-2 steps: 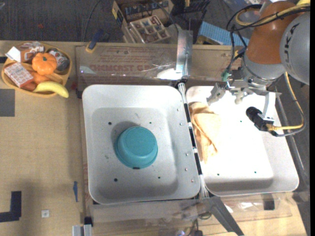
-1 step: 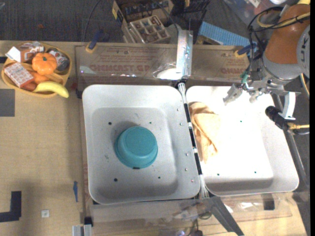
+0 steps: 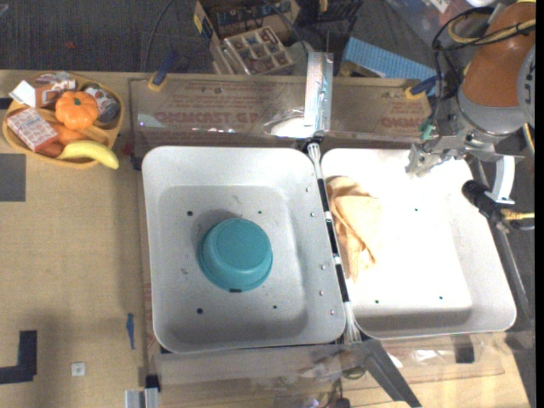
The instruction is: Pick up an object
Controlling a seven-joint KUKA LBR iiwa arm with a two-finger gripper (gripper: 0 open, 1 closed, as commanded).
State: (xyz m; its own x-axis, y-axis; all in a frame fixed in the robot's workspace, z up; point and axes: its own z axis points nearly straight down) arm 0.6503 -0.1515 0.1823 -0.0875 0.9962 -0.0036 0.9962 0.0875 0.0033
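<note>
Nearest the lens hung the grey arm's pincer [image 3: 422, 161] over the far right corner of the right bin [image 3: 484, 308]; whether it stood apart or together could not be told, and nothing showed in it. Against that bin's left wall lay a crumpled tan cloth [image 3: 353, 223], well apart from the pincer. Mid-floor in the left bin [image 3: 166, 181] sat an upturned teal bowl [image 3: 236, 253]. At the tabletop's far left corner rested a basket of toy food [image 3: 61, 119].
</note>
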